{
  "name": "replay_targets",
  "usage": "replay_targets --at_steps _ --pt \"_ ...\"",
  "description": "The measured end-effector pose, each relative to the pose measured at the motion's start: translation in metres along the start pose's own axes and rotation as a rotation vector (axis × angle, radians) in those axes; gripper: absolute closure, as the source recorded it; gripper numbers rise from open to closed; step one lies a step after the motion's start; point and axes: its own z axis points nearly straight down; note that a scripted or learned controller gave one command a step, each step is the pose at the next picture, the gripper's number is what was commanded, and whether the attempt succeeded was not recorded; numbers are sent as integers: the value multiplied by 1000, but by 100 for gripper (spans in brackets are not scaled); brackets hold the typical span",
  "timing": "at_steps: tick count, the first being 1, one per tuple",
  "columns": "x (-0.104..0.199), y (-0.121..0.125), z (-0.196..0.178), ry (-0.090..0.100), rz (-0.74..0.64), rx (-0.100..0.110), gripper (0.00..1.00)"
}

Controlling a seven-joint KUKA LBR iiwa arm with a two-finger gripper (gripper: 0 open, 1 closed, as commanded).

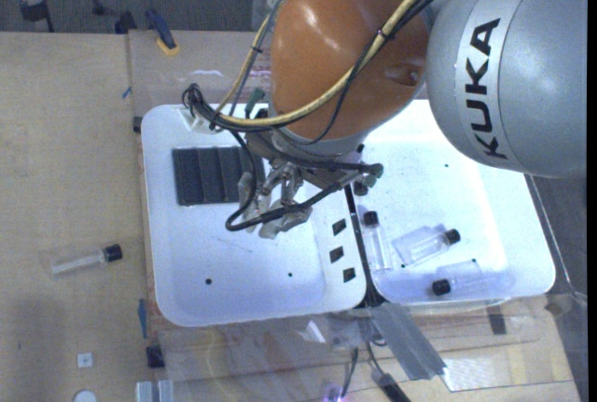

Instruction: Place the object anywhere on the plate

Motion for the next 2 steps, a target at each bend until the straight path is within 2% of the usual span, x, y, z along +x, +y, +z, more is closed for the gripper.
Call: replay_targets --at_steps 1,2 --pt "19 23 7 3 154 -1 100" --pt "-2 -73 55 -2 361 3 100"
